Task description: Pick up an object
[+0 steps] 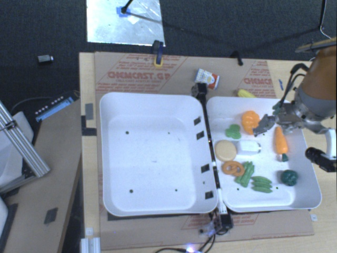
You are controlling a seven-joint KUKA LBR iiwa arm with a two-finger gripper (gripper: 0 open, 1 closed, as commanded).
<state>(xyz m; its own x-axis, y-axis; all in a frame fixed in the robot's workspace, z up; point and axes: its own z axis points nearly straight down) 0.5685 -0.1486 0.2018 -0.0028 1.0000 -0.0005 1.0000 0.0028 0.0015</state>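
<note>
Toy foods of smooth moulded plastic lie scattered in the right-hand shallow white bin (310,194), and none of them is between the gripper's fingers. The left-hand shallow white bin (152,152) has a matte floor with a few small dark dots and rounded corners; black clips sit along the seam where the two bins meet.

Going rightward across the right bin: a flat tan round biscuit (226,151), a brown twisted pretzel (231,167) just below it, a small green broccoli-like piece (233,131) above, a green ridged pea pod (245,173), a small white rectangular block (250,147), an orange rounded pepper-shaped toy (250,121), and a second green pea pod (261,183) lying flat. Further right sit an orange tapered carrot (280,140) with a green tip and a dark green knobbly ball (288,177).

The grey two-finger gripper (265,124) hangs low over the bin, just beside the orange pepper toy and above the white block. Whether its fingers are spread or closed cannot be told.
</note>
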